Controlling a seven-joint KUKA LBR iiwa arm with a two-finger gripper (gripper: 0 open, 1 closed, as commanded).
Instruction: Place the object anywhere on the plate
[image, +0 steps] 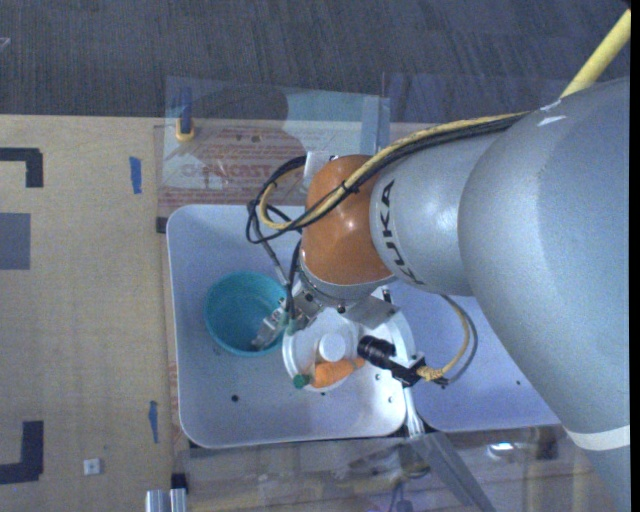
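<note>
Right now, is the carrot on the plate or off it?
On it. The carrot lies on the white plate, at the side nearest the camera, beside the teal bowl. The arm hides part of the plate.

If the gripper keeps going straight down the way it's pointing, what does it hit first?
Most likely the rim of the round white plate, beside the teal cup. The gripper hangs above where the two meet, and depth is unclear, so it could touch the cup's edge instead.

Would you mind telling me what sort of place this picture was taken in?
Probably a robotics lab test bench: a grey KUKA arm reaches over shallow white bins holding a teal bowl and a white plate, with blue tape marks on the benchtop.
</note>
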